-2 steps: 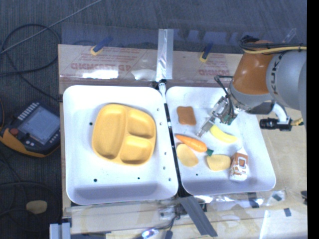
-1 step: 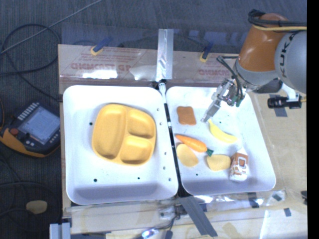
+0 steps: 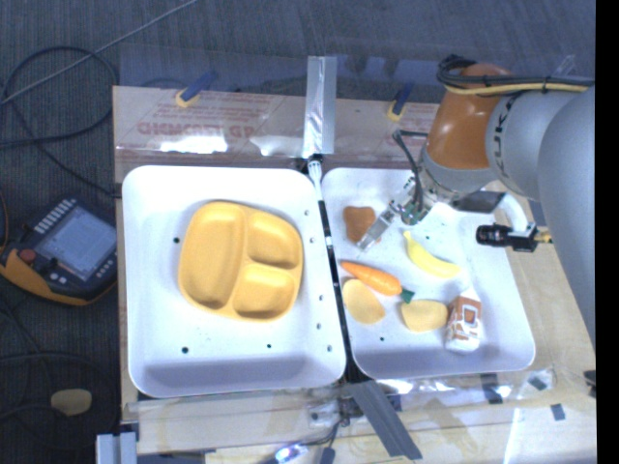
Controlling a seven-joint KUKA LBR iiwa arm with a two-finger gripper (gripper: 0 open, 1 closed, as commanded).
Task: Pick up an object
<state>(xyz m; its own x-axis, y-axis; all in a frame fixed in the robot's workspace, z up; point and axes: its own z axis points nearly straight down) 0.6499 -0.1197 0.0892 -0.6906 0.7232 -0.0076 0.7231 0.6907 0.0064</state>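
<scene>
Brown, rounded toy food piece (image 3: 360, 221) lies flat just beside the tool (image 3: 384, 226), whose 2 fingers stand slightly apart, holding nothing.

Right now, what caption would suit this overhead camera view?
Robot hand hovers over toy food in the right bin; a yellow tray sits in the left bin.

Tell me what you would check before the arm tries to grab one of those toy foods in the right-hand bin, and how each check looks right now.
1. Gripper is inside the right bin: ok.
2. Something lies close to it: ok, the brown piece sits just to its left and the banana just below it.
3. Fingers already grip an object: not ok, nothing shows between them.
4. Fingers open enough to fit a piece: cannot tell.
5. Target stands apart from neighbours: ok for the brown piece; not ok for the carrot, which touches the round yellow slice.
6. Yellow tray stays out of the way in the left bin: ok.
</scene>
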